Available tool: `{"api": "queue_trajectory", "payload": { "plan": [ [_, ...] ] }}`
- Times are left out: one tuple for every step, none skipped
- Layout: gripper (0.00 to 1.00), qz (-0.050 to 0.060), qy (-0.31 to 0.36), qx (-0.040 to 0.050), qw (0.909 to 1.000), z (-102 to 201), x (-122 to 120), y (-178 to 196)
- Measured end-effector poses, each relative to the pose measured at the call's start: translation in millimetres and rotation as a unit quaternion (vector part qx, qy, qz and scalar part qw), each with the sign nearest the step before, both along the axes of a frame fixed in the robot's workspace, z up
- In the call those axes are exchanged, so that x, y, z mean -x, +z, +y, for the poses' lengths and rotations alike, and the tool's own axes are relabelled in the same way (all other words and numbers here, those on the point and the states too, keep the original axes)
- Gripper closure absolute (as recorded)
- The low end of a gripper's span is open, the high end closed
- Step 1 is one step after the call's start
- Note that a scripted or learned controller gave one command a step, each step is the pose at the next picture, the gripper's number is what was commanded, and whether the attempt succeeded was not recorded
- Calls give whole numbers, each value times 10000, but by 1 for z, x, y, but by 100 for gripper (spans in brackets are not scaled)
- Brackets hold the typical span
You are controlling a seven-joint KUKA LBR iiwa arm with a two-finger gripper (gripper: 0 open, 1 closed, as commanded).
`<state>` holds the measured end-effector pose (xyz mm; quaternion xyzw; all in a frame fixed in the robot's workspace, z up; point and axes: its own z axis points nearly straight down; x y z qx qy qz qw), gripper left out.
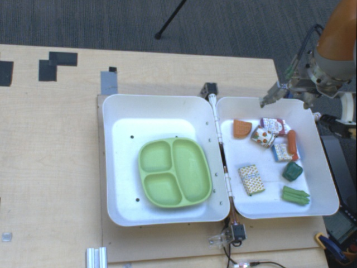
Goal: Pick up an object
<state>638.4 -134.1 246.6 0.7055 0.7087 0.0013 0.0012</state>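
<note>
On my feed the left bin (pixel 111 166) held a green divided plate (pixel 175 172). The right bin (pixel 326 197) held an orange wedge (pixel 241 128), a patterned packet (pixel 251 180), a printed carton (pixel 268 132), a dark green block (pixel 292 172) and a green vegetable (pixel 295 196). The end effector (pixel 285 94) hovered over that bin's far rim; I could not tell its state.

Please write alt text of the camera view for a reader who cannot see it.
Seen from above, a grey and orange arm holds its tool over the far edge of the right bin, which holds small toy foods and packets. The left bin holds a green tray with three compartments. Both bins sit on a wooden bench.
</note>
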Motion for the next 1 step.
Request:
{"api": "queue_trajectory", "payload": {
  "plan": [
    [0,-7,-16,3,10000,28,37,-150]
  ]
}}
